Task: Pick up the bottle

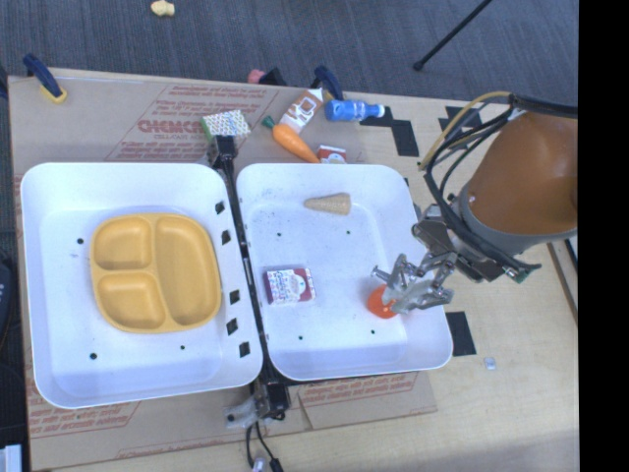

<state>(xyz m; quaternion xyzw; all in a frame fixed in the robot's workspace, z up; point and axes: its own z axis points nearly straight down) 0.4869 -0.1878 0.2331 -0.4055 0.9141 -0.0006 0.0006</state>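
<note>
Your gripper (398, 293) hovers over an orange object (381, 305) in the right bin (423, 337); fingers' state unclear. Aim for the blue bottle (352, 111) on the far tabletop (511, 401).

You've got a yellow three-compartment plastic plate (155, 271) in the left white bin (39, 264). In the right white bin (324, 357): a tan cone-shaped piece (328, 204) near the far wall and a small red-and-white packet (290, 286) near the divider. An orange toy carrot (293, 142) lies behind the bins on cardboard.
</note>
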